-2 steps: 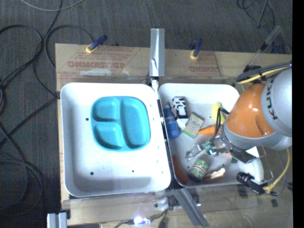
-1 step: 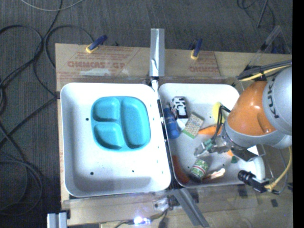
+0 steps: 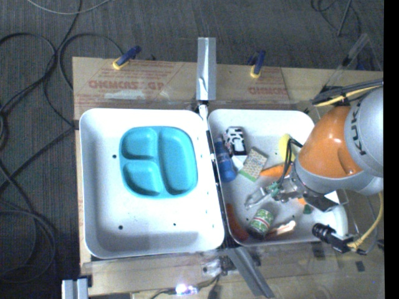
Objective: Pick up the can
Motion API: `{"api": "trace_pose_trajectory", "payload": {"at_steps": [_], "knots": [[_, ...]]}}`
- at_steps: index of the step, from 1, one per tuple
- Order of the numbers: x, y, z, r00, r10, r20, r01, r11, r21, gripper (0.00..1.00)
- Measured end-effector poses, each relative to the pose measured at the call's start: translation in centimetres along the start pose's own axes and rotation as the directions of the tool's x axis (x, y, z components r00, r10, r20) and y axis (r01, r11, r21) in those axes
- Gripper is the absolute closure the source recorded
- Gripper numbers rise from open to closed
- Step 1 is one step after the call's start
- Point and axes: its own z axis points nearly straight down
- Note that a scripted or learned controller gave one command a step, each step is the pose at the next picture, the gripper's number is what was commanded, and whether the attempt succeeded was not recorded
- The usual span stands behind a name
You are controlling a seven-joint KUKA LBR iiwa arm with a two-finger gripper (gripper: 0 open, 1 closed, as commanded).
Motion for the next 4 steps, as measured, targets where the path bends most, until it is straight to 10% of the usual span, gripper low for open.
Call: {"api": "trace_pose_trajectory", "payload": {"at_steps": [1, 2, 3, 4], "knots": [[1.4, 5.5, -2.4, 0.998, -0.07, -0.001, 0.07, 0.997, 0.012, 0.0], [0.5, 0.7, 0.9, 0.998, 0.063, 0.002, -0.063, 0.998, 0.0, 0.0], [4.6, 6.5, -8.4, 0.991, 0.134, 0.004, -0.135, 0.991, 0.013, 0.0], [0.2, 11.0, -0.8, 0.999, 0.031, 0.015, -0.031, 1.0, 0.002, 0.0]]}}
